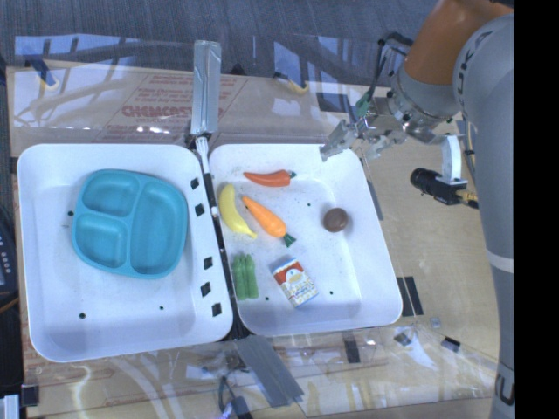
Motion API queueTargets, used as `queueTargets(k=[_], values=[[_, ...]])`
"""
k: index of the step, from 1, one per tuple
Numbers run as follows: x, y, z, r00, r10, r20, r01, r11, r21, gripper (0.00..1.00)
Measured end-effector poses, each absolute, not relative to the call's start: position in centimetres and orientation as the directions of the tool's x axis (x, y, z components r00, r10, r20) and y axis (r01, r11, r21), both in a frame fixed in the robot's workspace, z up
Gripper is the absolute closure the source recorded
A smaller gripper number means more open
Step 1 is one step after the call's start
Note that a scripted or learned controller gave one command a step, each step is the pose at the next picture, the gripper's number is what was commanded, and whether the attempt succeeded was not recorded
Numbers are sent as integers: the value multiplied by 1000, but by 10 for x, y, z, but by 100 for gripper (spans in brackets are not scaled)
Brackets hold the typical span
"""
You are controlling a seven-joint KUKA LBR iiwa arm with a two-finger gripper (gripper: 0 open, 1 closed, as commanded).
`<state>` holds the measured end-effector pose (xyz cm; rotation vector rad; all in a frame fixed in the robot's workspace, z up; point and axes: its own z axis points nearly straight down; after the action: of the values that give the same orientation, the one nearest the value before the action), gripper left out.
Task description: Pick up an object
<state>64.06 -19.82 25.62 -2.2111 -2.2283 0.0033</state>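
- Gripper (pixel 336 147): sits over the far edge of the right bin (pixel 371 234), near that bin's far right corner. Nothing seen between its fingers. How far they are parted: cannot tell, the metal parts blur together at this slant.
- Bins, count 2: right bin directly below and on the near side of the gripper; left bin (pixel 44 260) well off to the gripper's left.
- Right bin contents, count 6, one of each:
  - red chili pepper (pixel 269 178), nearest item, just on the near-left side of the gripper, lying flat.
  - carrot (pixel 265 217), nearer the camera than the pepper, lying at a slant.
  - banana (pixel 234 212), left of the carrot, just beside it, close to the wall between the bins.
  - brown round object (pixel 335 221), straight toward the camera from the gripper, apart from the rest.
  - green vegetable (pixel 245 277), far from the gripper, near-left part of the bin.
  - small carton (pixel 295 283), right of the green vegetable, tilted.
- Left bin contents, count 1: blue divided plate (pixel 131 223), three compartments, well apart from the gripper.
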Motion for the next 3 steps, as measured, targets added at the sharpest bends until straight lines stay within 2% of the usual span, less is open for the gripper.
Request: queueTargets(k=[1,2,3], values=[[657,-208,186,-40,999,0,999,40,-5,0],[657,-132,91,-80,997,1,997,80,-3,0],[617,-118,92,-158,987,1,987,158,-3,0]])
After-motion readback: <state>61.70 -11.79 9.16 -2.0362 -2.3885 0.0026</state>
